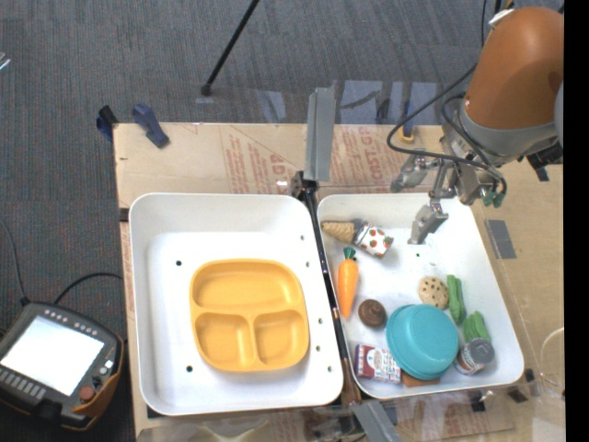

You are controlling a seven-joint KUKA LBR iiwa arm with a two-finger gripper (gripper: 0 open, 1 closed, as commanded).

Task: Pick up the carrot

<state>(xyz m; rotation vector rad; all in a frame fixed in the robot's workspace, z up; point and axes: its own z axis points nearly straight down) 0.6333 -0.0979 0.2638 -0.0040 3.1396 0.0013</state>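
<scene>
The carrot [347, 284], orange with a green top, lies lengthwise in the right bin [492, 274], close to its left wall, with its green end pointing to the far side. My gripper [429, 221] hangs over the far part of that bin, up and to the right of the carrot and well apart from it. Nothing shows in its grasp.
Around the carrot lie a cone [339, 230], a red-and-white carton [373, 240], a brown donut [372, 313], a cookie [433, 291], green pods [455, 297], a teal bowl [421, 341], a can [472, 354] and a small box [377, 362]. A yellow divided plate [248, 314] sits in the left bin [156, 247].
</scene>
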